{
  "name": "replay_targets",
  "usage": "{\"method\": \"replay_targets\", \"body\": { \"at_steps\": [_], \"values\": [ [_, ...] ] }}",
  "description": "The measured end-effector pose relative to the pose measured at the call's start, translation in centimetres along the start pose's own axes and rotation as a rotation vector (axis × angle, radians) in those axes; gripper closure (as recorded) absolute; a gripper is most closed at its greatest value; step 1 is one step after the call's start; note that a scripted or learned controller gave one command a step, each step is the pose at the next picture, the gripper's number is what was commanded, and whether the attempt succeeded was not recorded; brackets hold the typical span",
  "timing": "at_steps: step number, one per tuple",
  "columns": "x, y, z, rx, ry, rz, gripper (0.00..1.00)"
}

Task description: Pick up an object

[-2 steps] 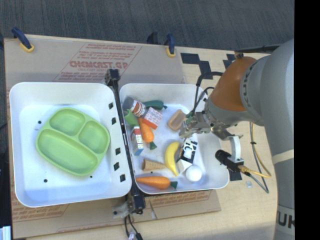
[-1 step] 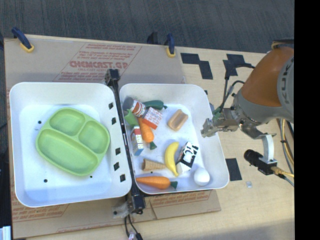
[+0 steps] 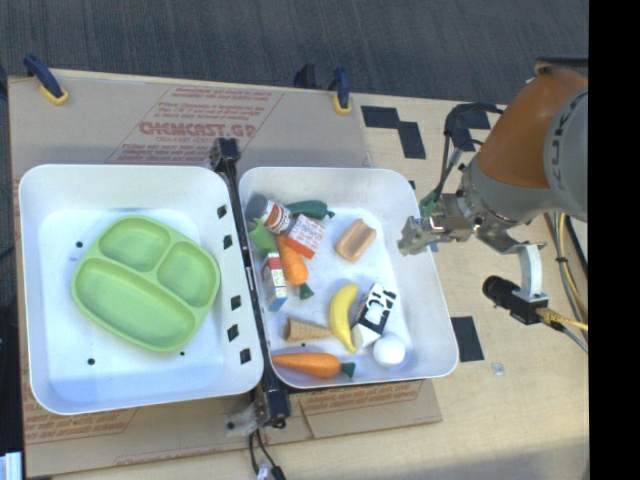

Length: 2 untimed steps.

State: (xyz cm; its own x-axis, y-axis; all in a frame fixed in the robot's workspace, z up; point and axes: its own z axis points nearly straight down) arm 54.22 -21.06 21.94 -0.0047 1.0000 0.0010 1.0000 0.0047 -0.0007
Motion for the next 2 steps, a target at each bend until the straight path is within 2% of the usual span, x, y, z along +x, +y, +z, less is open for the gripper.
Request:
{"method": "replay_targets", "body": {
  "at_steps": [1,2],
  "values": [
    [0.72,3.85,0.34,0.000,0.000,0.000,1.00],
    [0.71,3.85,0.34,0.001,0.000,-0.001,0.00]
  ]
}}
